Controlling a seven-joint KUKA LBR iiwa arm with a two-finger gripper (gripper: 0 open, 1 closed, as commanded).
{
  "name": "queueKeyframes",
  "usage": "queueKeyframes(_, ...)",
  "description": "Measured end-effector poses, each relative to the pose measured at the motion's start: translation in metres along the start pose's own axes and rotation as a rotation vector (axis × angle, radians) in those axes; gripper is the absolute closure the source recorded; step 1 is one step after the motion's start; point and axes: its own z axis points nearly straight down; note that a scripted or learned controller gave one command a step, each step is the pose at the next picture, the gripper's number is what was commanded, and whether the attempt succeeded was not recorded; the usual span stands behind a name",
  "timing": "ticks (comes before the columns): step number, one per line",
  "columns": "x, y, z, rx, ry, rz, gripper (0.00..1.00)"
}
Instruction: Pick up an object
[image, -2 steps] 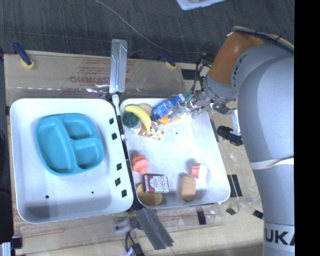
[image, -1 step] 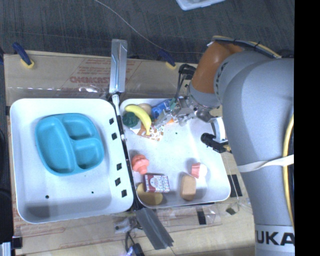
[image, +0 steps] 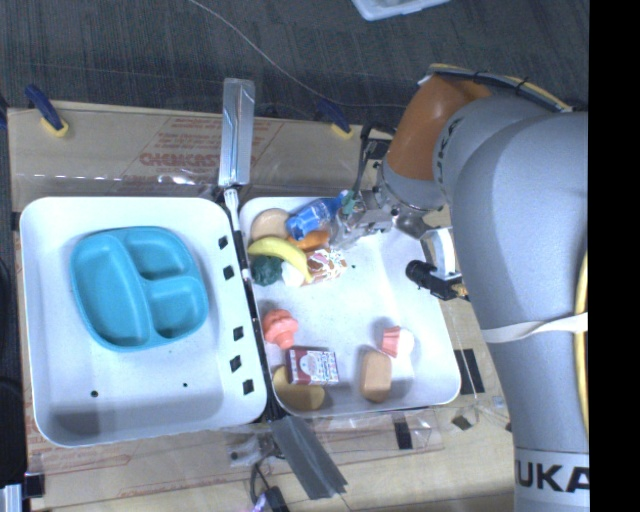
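My gripper (image: 347, 222) reaches down into the back of the right bin (image: 420, 300), just right of a blue bottle (image: 312, 215) and an orange piece (image: 314, 240). A banana (image: 280, 254) lies beside a dark green item (image: 266, 270) and a red-and-white wrapped item (image: 327, 265). Toward the front lie a pink toy (image: 281, 326), a red carton (image: 312, 366), a tan bread piece (image: 376, 375) and a pink-and-white item (image: 396, 342). Nothing shows between the fingers.
The left bin (image: 60, 400) holds a blue divided plate (image: 140, 285). The grey arm (image: 520, 250) covers the bench's right side. A metal divider clamp (image: 237, 130) stands at the back between the bins.
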Motion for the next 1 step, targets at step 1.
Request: queueKeyframes(1, 0.0015, -0.0011, 0.0012, 0.007, 0.005, 0.000, 0.00)
